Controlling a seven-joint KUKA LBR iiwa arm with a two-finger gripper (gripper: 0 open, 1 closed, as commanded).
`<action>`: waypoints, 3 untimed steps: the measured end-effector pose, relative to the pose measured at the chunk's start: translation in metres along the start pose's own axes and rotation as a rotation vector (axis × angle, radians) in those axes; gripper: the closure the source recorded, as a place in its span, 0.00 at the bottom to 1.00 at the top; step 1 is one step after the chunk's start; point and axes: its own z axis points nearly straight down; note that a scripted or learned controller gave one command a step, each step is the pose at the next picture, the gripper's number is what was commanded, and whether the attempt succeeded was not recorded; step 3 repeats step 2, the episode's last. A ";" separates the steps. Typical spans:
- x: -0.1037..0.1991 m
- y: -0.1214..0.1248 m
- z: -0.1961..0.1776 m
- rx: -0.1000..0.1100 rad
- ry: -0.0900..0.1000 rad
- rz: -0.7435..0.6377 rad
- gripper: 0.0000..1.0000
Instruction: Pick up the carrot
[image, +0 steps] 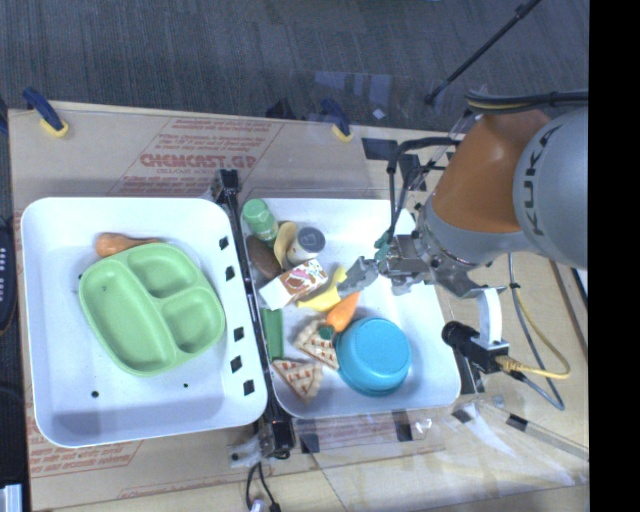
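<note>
While carrot (341, 313) lies just below-left, gripper (358, 274) hangs open, empty.

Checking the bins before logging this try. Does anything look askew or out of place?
The right bin is a jumble: the carrot lies wedged between a blue bowl and a banana. In the left bin, an orange item is tucked half behind the green tray.

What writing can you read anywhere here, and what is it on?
"CHEMCAST GP": red print on the brown board under the bins; the smaller lines below it are too blurred to read.
"KU": grey letters on the arm, cut off at the edge.
The small carton has a label, too small to read.
</note>
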 end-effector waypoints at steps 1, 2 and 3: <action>-0.029 0.027 0.144 -0.004 -0.002 0.057 0.00; -0.028 0.026 0.135 0.005 -0.002 0.046 1.00; -0.028 0.026 0.135 0.005 -0.002 0.046 1.00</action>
